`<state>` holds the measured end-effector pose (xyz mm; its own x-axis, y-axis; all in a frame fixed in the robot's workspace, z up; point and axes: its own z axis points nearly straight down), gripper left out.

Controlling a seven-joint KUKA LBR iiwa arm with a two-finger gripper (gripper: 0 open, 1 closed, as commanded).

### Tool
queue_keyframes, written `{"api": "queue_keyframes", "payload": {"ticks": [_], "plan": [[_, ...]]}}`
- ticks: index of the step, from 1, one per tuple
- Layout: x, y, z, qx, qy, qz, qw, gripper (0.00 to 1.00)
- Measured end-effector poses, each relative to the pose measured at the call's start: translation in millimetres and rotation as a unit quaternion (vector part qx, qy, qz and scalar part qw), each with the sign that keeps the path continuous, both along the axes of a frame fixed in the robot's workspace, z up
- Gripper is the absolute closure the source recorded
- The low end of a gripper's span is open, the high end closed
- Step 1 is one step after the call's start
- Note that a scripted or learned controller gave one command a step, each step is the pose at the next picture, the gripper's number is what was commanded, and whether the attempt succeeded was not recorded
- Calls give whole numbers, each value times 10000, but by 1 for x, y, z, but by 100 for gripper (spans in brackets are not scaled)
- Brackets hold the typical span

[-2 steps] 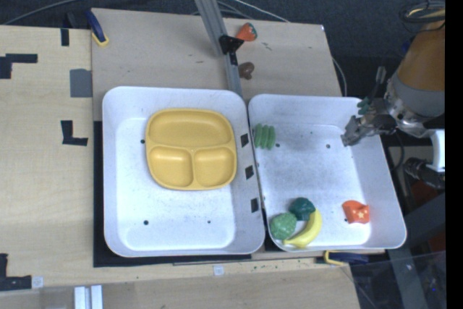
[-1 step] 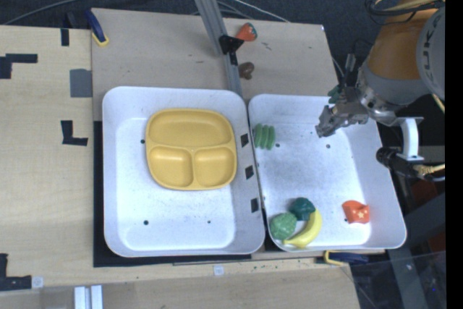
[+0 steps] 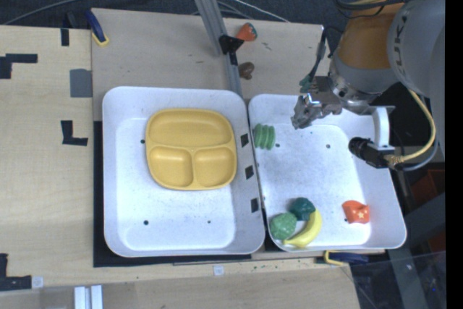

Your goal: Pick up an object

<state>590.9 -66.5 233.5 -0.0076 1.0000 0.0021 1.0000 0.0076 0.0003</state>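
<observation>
Stage: early, by the look of it; nothing is lifted and every object lies on a bin floor
Pincer: the pincer (image 3: 307,114) hangs over the far-left part of the right bin (image 3: 376,155), at the end of the grey arm with its orange band; whether its tips are apart or together I cannot tell from this slant, and nothing can be made out between them
Nearest candidate: a green ribbed object (image 3: 264,137) lies by the right bin's left wall, just left of the pincer and a little nearer, apart from it
Other candidates: a green lump (image 3: 283,226), a dark green piece (image 3: 302,208) and a banana (image 3: 309,231) are bunched together at the near-left of the right bin; an orange object (image 3: 355,212) sits alone toward the near-right
Left bin: the left bin (image 3: 123,177) carries a yellow divided tray (image 3: 192,147), lying flat in its far half
Done: at most the approach; the pincer is placed over the bin that holds the small things
Left: choosing one object, coming down on it, closing, and raising it free of the bin
Judgement: the ribbed green piece seems the likeliest target, being closest, though the wall beside it leaves little room on that side
</observation>
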Motion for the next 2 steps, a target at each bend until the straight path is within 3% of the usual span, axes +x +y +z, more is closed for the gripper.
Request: {"api": "queue_keyframes", "payload": {"ticks": [2], "plan": [[14,112,7,0,7,3,10000,100]]}}
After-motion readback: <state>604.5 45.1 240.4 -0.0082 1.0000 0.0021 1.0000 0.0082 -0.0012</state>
